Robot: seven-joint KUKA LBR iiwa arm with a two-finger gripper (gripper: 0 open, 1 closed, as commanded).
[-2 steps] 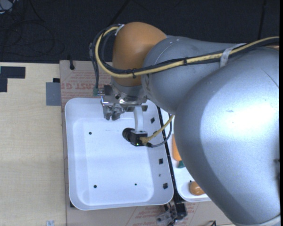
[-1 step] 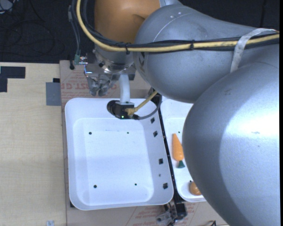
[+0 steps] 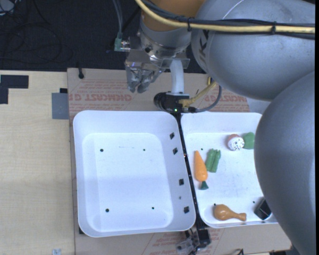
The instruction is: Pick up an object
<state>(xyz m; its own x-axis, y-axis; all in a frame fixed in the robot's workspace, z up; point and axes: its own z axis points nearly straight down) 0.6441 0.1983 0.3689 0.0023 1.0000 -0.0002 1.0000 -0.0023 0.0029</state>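
Note:
My gripper point(image 3: 140, 81) hangs high above the brown board behind the left bin's point(image 3: 85, 142) back edge, and I see nothing in it. All the objects lie in the right bin point(image 3: 223, 126). An orange carrot point(image 3: 200, 166) lies near the divider with a green piece point(image 3: 213, 160) beside it. A white speckled ball point(image 3: 235, 142) touches a green lump point(image 3: 249, 141) further back. Near the front edge lies a tan drumstick point(image 3: 228, 213). A black object point(image 3: 262, 209) sits at the front right, partly hidden by the arm.
The big grey arm covers the right side of the right bin. Brown cardboard point(image 3: 101, 92) lies under both bins. Pale bench surface point(image 3: 26, 158) stretches to the left, with dark patches at its back.

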